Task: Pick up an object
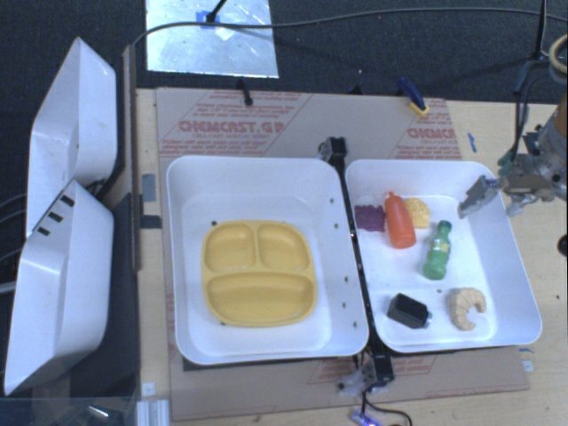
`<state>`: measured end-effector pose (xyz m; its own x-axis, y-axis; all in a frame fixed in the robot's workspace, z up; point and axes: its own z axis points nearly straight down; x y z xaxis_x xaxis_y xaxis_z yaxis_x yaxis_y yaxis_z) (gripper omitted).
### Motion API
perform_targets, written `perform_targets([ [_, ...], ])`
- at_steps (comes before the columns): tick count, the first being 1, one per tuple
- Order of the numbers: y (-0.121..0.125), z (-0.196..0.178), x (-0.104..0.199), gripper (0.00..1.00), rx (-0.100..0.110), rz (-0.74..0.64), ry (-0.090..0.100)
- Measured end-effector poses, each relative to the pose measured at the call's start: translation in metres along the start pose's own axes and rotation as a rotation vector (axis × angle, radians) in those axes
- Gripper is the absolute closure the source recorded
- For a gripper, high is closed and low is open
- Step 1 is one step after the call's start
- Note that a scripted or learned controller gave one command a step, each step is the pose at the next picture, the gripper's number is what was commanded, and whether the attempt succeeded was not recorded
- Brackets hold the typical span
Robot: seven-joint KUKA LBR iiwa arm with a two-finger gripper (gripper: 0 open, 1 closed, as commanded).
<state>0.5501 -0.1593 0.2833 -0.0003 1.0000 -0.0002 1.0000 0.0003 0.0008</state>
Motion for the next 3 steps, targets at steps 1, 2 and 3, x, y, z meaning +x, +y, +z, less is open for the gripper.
perform_targets([
  [1, -0.008, 0.046, 0.000, 0.00, 0.004, 0.000, 0.001],
  [2, -0.012, 0.088, 0.001, 0.00, 0.003, 0.000, 0.001],
  [3, -0.010, 0.148, 0.006, 0.00, 0.005, 0.000, 0.001],
])
